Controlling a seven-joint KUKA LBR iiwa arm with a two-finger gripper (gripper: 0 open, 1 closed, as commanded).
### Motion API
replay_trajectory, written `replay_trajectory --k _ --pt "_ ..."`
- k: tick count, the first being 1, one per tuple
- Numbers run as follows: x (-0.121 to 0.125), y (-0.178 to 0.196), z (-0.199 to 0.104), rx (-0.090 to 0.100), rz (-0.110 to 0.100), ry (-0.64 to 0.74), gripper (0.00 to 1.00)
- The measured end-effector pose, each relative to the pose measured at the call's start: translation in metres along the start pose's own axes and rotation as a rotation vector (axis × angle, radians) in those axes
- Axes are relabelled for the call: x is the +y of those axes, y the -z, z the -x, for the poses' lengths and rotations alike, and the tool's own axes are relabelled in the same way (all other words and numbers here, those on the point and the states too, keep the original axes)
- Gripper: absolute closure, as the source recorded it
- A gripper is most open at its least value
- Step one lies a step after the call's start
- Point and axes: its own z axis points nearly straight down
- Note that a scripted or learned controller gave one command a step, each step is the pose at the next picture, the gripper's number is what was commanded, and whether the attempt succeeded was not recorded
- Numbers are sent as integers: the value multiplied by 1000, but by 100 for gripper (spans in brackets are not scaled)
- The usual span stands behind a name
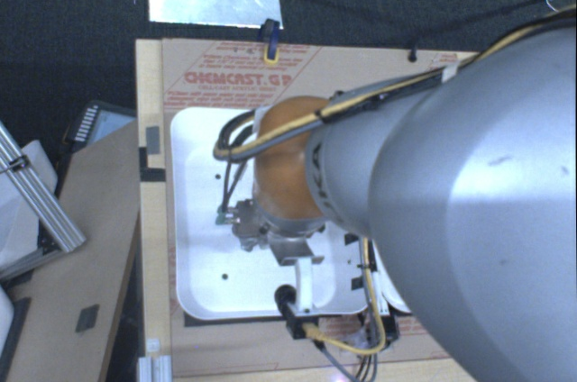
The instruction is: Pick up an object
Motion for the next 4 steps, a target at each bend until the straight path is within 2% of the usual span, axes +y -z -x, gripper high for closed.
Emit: replay_trajectory --k 1,2,3,4 --pt "3 222 -16 9 20 6 100" --pt "22 267 41 1 10 -4 100" --pt "100 336 15 2 16 4 100" --pt "117 402 -31 4 12 8 100"
